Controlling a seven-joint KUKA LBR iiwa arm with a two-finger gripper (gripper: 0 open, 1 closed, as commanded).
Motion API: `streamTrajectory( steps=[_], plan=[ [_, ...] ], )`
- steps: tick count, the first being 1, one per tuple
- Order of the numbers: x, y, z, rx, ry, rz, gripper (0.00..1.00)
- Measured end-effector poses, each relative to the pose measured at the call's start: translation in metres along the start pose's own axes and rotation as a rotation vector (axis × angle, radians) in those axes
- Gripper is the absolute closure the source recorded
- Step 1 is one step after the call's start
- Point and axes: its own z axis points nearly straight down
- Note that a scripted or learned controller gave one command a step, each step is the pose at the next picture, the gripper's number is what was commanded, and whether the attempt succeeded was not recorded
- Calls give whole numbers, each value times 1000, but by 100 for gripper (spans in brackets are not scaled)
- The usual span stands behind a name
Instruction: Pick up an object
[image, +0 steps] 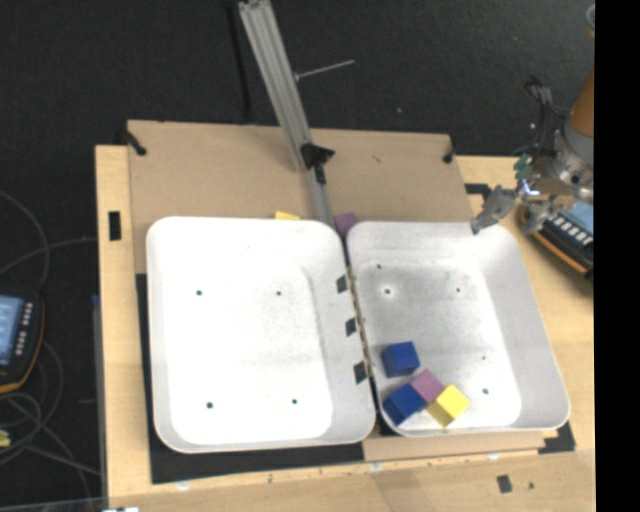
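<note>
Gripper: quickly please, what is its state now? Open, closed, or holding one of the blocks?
Gripper: cannot be told whether open or closed; it sits above the right bin's far right corner, away from the blocks, with nothing visibly held.

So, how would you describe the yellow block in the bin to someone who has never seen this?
Look in the right bin, at its near corner beside the divider. Four blocks cluster there; the yellow block lies nearest the front wall, beside a pink block, and is the one yellow among them.
</note>
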Motion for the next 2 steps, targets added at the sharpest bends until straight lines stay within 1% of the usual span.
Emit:
streamTrajectory(
  steps=[1,2],
  plan=[
    [18,-12,127,6,3,2,0],
    [94,-56,161,5,6,2,0]
  ],
)
